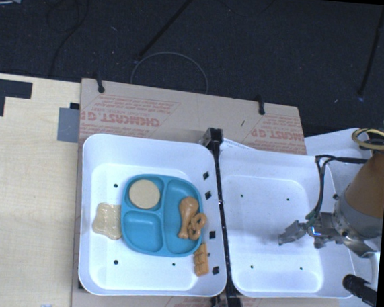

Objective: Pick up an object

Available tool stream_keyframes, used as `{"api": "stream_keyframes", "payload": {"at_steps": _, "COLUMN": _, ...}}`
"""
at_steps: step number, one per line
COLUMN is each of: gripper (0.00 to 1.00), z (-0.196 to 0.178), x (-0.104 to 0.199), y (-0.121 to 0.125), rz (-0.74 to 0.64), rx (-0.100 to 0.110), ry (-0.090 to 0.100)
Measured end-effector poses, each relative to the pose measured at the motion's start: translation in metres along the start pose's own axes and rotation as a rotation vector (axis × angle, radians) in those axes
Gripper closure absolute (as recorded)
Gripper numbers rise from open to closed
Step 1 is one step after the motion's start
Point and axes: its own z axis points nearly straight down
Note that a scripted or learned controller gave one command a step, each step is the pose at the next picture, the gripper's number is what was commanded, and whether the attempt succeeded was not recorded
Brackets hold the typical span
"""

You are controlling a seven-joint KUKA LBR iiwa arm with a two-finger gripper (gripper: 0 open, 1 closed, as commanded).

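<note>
Resting in tray: tan, knobbly drumstick.

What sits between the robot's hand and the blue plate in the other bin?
In the camera view, bare white bin floor and the black divider lie between the hand and the blue plate; a pretzel lies on the plate's near side.

A pale wooden bench meets dark carpeted floor strewn with thin black cables.

Glossy blue plastic tray
</note>
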Motion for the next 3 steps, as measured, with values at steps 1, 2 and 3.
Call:
{"api": "stream_keyframes", "payload": {"at_steps": 1, "gripper": 0.0, "z": 0.046, "x": 0.002, "y": 0.006, "rz": 0.001, "rx": 0.0, "ry": 0.0}}
{"api": "stream_keyframes", "payload": {"at_steps": 2, "gripper": 1.0, "z": 0.034, "x": 0.0, "y": 0.006, "rz": 0.007, "rx": -0.001, "ry": 0.0}}
{"api": "stream_keyframes", "payload": {"at_steps": 3, "gripper": 1.0, "z": -0.013, "x": 0.002, "y": 0.015, "rz": -0.002, "rx": -0.008, "ry": -0.003}}
